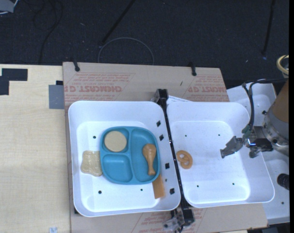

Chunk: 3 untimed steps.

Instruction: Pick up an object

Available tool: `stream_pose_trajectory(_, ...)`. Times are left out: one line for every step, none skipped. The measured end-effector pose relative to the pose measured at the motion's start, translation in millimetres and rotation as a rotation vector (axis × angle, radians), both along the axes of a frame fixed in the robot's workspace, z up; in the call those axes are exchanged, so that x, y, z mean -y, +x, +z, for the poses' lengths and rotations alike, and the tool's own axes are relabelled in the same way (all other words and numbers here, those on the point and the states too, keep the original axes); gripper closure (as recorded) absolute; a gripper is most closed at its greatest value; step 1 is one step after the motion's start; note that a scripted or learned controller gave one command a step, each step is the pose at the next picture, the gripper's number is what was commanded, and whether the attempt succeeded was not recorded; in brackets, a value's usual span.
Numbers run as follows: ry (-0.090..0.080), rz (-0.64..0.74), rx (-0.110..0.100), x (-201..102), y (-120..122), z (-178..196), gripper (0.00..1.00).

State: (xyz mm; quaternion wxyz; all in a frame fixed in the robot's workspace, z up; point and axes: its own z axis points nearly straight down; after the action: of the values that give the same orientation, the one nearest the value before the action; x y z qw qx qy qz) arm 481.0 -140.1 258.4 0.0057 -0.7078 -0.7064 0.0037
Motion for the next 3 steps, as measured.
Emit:
stream_pose_trajectory(-0.002, 0.002, 0.010, 0, 2, 5, 0.00)
stream_pose_trajectory(0.000, 0.002, 0.005, -5, 2, -58, 0.00)
stream_pose_trajectory(0.000, 0.001, 0.004, 1, 4, -119, 0.00)
